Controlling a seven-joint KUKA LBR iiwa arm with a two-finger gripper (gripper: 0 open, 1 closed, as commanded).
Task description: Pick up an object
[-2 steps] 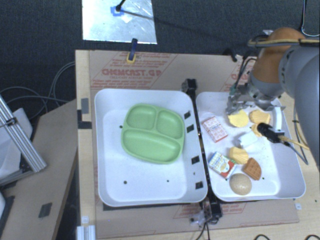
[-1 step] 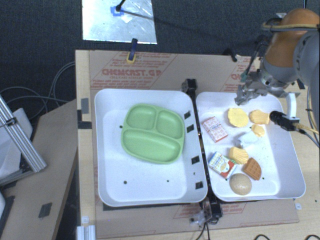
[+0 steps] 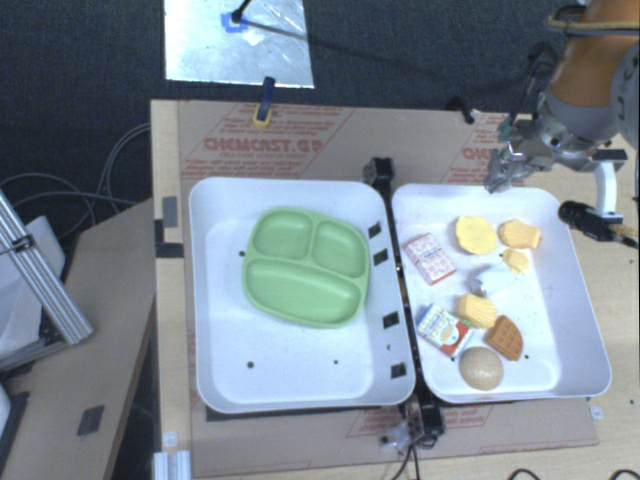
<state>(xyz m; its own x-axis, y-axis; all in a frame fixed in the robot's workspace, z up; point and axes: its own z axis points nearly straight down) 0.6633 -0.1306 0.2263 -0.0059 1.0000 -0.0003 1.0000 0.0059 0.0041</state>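
Overhead, tool (image 3: 500,180) above right bin's (image 3: 580,298) far edge

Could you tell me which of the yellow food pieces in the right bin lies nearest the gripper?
The round yellow piece at the bin's far side; it lies closest to the gripper.

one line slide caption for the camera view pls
Gripper poised over the far rim of the right bin of toy food; green tray in the left.

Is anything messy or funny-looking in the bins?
Nothing looks spilled or broken. The green tray lies flat in the left bin, turned a bit askew to its sides. The toy food, like the waffle and round bun, sits scattered in the right bin. The tool hangs over that bin's far edge.
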